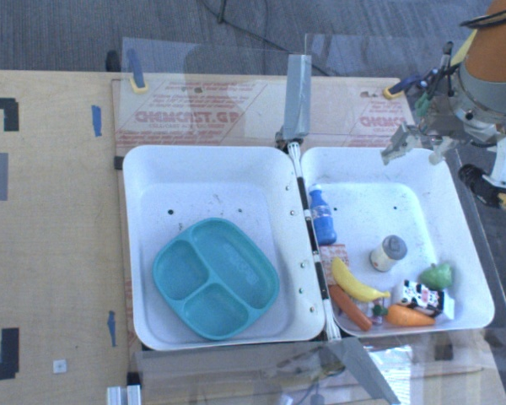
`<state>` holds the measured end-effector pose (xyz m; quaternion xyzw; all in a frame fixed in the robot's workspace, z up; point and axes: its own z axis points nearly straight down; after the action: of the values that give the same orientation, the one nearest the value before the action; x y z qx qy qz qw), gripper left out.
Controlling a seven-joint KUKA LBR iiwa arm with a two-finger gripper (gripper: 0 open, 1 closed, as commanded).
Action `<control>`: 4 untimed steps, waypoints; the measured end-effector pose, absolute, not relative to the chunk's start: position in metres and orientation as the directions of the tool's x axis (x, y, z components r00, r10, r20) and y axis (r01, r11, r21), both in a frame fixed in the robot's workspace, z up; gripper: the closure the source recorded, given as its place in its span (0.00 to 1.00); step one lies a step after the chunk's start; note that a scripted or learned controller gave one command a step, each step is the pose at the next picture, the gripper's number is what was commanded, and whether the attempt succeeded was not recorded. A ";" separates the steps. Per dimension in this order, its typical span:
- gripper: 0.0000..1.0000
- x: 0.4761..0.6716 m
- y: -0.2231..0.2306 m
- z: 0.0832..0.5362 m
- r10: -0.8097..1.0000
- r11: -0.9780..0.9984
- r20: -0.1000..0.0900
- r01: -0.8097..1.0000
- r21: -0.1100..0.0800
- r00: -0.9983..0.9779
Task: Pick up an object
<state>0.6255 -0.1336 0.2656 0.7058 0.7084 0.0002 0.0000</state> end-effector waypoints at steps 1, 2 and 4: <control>0.00 0.582 -0.096 0.156 0.982 0.189 0.000 0.982 0.001 -0.189; 0.00 0.545 -0.150 0.089 0.973 0.231 -0.003 0.973 0.009 -0.231; 0.00 0.512 -0.131 0.093 0.943 0.332 -0.002 0.943 0.003 -0.332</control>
<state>0.5124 -0.1314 0.0934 0.5781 0.8159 0.0008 0.0017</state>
